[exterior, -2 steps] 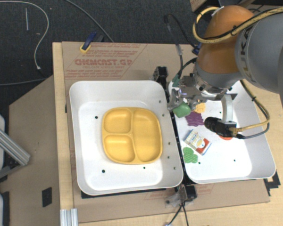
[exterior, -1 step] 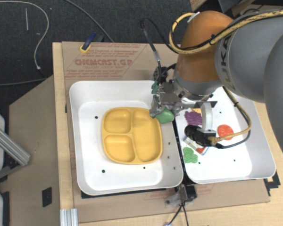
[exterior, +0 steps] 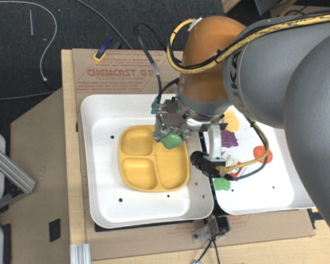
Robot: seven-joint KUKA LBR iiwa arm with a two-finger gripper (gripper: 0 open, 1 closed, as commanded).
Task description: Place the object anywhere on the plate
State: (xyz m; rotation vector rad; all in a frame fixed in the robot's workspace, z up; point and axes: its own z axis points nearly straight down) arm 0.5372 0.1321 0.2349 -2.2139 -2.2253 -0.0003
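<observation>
Now the gripper (exterior: 169,130) hangs low over the yellow plate (exterior: 153,158), pinching a green object (exterior: 171,141) just beneath it, apparently poised for setting down there.

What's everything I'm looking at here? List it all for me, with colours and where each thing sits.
plate: one, yellow, three compartments, in the left bin
green object: one, green, at the plate's upper right edge, right under the hand
bins: two, white, side by side on the bench
small items: several, purple, yellow, orange and green, in the right bin
cardboard sheet: one, brown with red print, under the bins
cables: a few, white, on the dark floor at upper left
arm: one, grey with an orange band, reaching in from the right
hand: one, metal, over the plate's upper right edge
</observation>
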